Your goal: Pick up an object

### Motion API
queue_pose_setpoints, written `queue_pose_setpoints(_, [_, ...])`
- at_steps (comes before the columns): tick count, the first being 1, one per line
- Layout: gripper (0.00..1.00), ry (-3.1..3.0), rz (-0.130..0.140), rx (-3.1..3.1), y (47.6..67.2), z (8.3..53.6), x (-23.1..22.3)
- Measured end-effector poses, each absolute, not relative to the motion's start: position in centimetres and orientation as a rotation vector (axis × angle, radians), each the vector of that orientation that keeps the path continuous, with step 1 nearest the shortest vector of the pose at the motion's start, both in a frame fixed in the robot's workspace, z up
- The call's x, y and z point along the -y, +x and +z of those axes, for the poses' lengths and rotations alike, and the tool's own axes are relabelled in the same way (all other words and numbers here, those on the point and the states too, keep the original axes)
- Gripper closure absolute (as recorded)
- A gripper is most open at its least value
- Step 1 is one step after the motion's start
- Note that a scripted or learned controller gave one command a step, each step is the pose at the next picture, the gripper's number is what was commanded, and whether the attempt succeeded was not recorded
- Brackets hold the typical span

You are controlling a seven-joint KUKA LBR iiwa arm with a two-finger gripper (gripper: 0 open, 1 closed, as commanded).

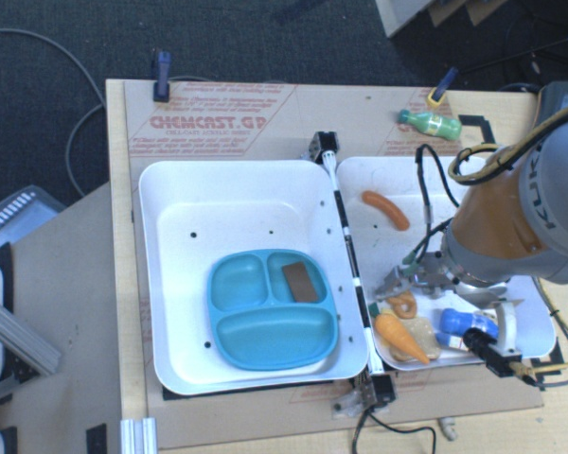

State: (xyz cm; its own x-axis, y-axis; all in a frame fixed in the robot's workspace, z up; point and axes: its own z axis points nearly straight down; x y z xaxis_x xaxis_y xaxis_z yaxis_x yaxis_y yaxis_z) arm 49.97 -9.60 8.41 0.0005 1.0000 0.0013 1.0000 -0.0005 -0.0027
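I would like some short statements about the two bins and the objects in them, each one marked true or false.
1. The blue divided tray lies in the left bin. True.
2. A brown block lies in the tray's large bottom compartment. False: it is in the upper right compartment.
3. The orange sausage lies in the right bin. True.
4. The green bottle lies in the right bin. False: it lies on the bench beyond it.
5. The carrot lies in the left bin. False: the right bin.
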Motion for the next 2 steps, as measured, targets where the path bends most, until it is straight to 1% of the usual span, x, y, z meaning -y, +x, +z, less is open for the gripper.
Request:
queue_pose_setpoints(1, [1.0,-2.222,0.0,2.22,50.0,9.4,9.6])
queue_pose_setpoints(2, [1.0,-2.221,-0.002,2.222,52.2,21.4,3.8])
